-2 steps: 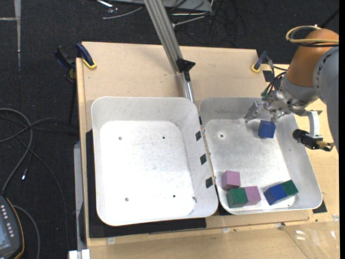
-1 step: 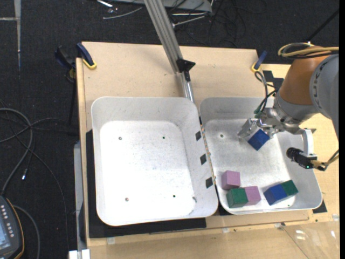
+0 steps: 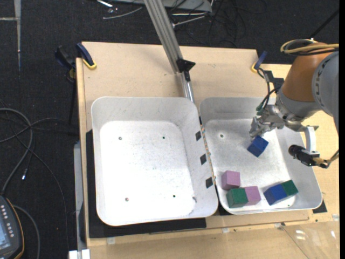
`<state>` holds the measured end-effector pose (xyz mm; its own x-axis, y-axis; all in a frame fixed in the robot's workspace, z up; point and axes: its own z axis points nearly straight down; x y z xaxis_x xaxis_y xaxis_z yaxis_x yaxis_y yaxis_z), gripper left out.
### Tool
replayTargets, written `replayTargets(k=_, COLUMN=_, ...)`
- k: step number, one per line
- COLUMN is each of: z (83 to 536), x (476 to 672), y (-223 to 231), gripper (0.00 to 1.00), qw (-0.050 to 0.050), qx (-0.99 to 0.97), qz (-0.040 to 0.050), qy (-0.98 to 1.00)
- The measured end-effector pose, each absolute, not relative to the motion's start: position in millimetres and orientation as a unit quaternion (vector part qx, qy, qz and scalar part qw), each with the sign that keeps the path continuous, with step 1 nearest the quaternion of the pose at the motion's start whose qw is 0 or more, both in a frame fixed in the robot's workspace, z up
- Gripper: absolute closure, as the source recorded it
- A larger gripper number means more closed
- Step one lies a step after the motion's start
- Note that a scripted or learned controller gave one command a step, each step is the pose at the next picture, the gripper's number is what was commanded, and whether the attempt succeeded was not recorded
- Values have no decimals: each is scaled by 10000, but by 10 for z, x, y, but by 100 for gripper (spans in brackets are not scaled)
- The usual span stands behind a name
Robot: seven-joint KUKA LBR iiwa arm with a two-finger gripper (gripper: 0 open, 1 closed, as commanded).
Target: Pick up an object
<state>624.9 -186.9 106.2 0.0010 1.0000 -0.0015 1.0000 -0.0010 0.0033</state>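
My gripper [image 3: 260,128] hangs over the upper middle of the right bin [image 3: 226,112], reaching in from the right. A blue cube [image 3: 258,145] sits tilted like a diamond directly below the gripper tip, touching it or very close to it. I cannot make out whether the cube is gripped or resting on the bin floor. Along the bin's front lie a pink cube [image 3: 231,179], a green cube [image 3: 236,197], a magenta cube [image 3: 252,194], a second blue cube [image 3: 275,193] and a small green cube [image 3: 290,188].
The left bin [image 3: 102,144] lies beside the right one, their rims meeting at the middle. A metal pole [image 3: 164,31] slants down to the back rim between the bins. Clamps sit at the bench's back corners.
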Motion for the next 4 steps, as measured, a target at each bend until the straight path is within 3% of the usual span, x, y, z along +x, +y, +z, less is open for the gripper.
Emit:
replayTargets(k=1, z=1058, x=6247, y=-1870, gripper=0, qw=14, qx=7076, qz=6, qy=7067)
replayTargets(k=2, z=983, x=5917, y=-1313, gripper=0, qw=35, qx=7053, qz=14, qy=7089)
replayTargets(k=3, z=951, x=5433, y=-1496, gripper=0, qw=-11, qx=7083, qz=-12, qy=7059)
replayTargets(k=4, z=1051, x=5460, y=-1482, gripper=100, qw=7, qx=7075, qz=4, qy=7067)
